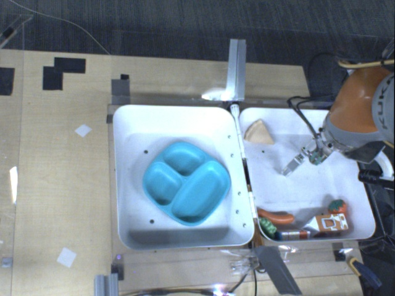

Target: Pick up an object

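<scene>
Sausage (pixel 277 217) seen at right bin (pixel 364 224) front edge; arm (pixel 358 106) angled in from right, claw (pixel 296 164) lowered mid-bin, finger state unclear.

right bin (pixel 364 193) middle open; clutter (pixel 305 224) near front.

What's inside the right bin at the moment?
The right bin holds a tan wedge near its far left corner and, along the near wall, a sausage and an orange carton. The gripper hangs above its middle. Whatever lies under the arm is covered.
</scene>
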